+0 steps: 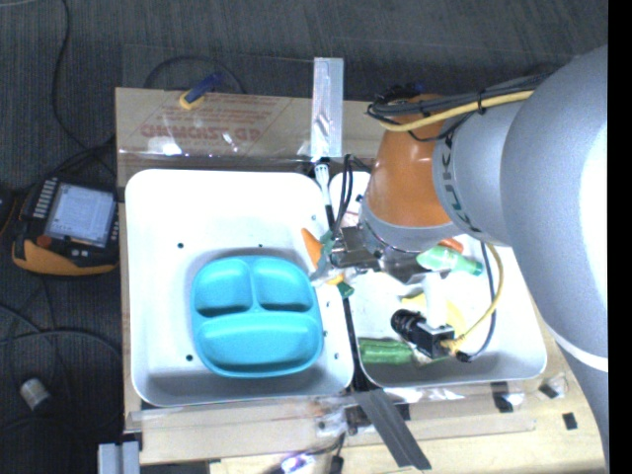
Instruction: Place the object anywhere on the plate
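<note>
One blue plate [259, 316] lies in the left bin [158, 265], toward its front and right side. It has three sections: two small ones at the back and one wide one at the front. Just past the plate's back right corner, an orange piece [311, 246] sits by the bin's right wall, apart from the plate. I cannot tell whether it rests on the bin floor or is being carried.

The gripper [341, 257] hangs right beside that orange piece, over the wall shared by the two bins. It is seen from above under the wrist, so I cannot tell whether it is open, closed, or holding anything. The grey arm [553, 176], with its orange band, reaches in across the right bin [518, 363] and covers much of it.

In the right bin, a green roll-shaped thing [380, 352] lies near the front wall. A green and white item [441, 259] lies farther back, partly under the arm; it is too small to name.

Behind the left bin, a sheet of cardboard [232, 124] lies flat with a blue and yellow clip [198, 90] at its back edge. On the floor, left of the bench, sits a handheld controller [71, 223] with a lit screen.
</note>
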Motion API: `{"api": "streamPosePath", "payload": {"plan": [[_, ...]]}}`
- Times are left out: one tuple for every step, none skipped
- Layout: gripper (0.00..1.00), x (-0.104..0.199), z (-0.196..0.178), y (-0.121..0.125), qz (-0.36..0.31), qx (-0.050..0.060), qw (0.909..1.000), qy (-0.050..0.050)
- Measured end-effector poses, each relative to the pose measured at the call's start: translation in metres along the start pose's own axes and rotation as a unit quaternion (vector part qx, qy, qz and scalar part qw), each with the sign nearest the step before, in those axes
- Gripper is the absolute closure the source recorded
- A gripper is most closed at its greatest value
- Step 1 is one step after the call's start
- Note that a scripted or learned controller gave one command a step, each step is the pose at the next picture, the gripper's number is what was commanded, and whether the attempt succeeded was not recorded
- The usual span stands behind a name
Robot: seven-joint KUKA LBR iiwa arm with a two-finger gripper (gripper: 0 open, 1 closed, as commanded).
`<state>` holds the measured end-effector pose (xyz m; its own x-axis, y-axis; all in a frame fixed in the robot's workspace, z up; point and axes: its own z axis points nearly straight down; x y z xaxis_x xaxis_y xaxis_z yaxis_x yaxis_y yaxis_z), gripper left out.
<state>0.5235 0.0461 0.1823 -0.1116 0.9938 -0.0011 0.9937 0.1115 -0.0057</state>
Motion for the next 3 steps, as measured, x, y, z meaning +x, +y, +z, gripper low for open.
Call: {"api": "streamPosePath", "payload": {"plan": [[0.0, 0.0, 0.0, 0.0, 0.0, 0.0, 1.0, 0.0], [0.0, -0.004, -0.001, 0.0, -0.022, 0.0, 0.9998, -0.001], [0.0, 0.011, -0.198, -0.002, -0.09, -0.003, 0.9959, -0.001]]}}
